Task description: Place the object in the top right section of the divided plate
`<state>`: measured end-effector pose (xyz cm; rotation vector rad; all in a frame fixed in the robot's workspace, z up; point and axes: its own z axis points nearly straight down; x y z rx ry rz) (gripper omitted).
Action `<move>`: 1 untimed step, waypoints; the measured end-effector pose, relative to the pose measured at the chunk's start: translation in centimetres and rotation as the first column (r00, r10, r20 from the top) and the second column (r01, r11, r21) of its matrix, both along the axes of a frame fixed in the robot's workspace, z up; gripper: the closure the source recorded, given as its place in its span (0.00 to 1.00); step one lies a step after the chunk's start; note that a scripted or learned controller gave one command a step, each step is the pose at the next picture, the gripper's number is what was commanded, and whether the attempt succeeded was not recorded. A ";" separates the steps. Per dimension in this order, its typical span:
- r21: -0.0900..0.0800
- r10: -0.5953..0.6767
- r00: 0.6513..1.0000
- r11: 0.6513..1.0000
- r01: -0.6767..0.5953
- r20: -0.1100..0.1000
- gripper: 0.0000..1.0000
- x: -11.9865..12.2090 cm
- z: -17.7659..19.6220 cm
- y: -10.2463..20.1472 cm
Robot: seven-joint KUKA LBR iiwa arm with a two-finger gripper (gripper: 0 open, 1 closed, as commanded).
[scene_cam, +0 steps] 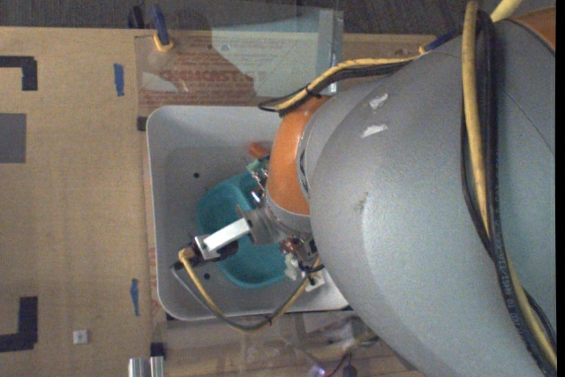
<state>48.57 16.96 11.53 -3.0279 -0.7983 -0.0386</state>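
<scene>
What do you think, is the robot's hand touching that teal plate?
Cannot tell. The camera view has the arm reaching over the teal plate in the white bin, and its bulk covers any contact or gap.

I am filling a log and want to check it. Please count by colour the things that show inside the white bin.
Teal: 1, the divided plate
Orange: 1, a small object, partly hidden by the arm
Total: 2 in the white bin
</scene>
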 end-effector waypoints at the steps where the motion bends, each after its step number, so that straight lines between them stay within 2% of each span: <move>1: 0.020 -0.111 0.994 0.994 0.111 0.009 0.00 3.3 -0.8 -1.3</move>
